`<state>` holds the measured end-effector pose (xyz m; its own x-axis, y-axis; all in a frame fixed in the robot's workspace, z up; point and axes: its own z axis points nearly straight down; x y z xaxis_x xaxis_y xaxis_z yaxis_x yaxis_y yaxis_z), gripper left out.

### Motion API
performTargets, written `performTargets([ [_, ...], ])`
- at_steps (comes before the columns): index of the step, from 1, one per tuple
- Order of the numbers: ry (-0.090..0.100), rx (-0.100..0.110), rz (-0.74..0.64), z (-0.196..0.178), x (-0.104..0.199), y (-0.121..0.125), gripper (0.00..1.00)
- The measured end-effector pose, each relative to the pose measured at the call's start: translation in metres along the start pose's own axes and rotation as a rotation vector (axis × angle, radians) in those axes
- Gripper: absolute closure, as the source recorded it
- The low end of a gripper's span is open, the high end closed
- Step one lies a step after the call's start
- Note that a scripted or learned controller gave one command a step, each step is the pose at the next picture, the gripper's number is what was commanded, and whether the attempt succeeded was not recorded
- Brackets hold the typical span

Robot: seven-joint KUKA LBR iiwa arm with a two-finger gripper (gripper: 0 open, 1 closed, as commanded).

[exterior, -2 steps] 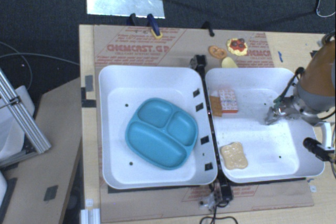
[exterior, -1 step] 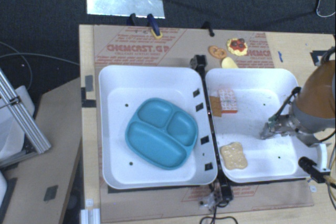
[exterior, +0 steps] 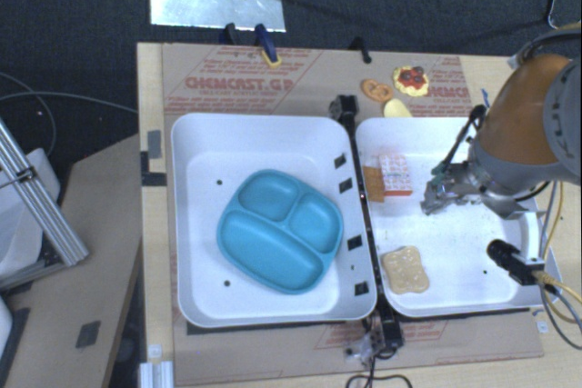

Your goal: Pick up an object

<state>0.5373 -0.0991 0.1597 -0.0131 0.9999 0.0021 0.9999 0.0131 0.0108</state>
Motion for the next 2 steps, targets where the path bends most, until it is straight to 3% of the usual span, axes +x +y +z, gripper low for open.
performTargets([
  [1, -0.008, 0.004, 0.018, -0.046, -0.08, -0.018, 1.0],
  [2, 0.001, 0.015, 0.008, 0.031, -0.044, -0.025, 1.0],
])
